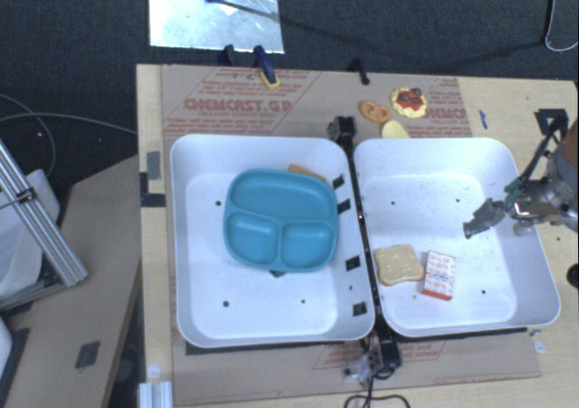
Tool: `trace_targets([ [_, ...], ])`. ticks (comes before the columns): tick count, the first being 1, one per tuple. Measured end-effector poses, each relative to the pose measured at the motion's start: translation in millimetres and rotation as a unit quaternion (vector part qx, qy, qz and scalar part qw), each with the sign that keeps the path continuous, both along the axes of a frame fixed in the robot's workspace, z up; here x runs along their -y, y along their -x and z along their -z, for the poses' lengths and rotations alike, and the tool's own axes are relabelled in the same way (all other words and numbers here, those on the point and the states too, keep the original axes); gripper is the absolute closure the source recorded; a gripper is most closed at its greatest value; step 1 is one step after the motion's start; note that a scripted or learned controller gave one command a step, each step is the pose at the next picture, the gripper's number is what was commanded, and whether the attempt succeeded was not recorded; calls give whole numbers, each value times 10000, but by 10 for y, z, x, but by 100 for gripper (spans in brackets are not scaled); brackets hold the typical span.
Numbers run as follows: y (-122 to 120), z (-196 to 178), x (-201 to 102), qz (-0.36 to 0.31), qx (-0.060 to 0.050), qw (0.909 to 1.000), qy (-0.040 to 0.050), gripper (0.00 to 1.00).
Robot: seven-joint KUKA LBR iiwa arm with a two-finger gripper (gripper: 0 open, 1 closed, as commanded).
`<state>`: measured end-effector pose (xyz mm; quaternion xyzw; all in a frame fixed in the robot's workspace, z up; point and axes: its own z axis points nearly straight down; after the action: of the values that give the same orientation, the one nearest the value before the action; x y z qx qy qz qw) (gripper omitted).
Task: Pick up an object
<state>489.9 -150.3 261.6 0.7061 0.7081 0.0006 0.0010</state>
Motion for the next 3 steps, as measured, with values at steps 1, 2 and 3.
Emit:
trace_targets([
  [1,-175,819,-1129,-58,-36,10000,-29,0],
  [2,-938,731,-1994,-56,33,10000,-24,0],
  [3,-915,632,-1923,-10,14,10000,-8,100],
])
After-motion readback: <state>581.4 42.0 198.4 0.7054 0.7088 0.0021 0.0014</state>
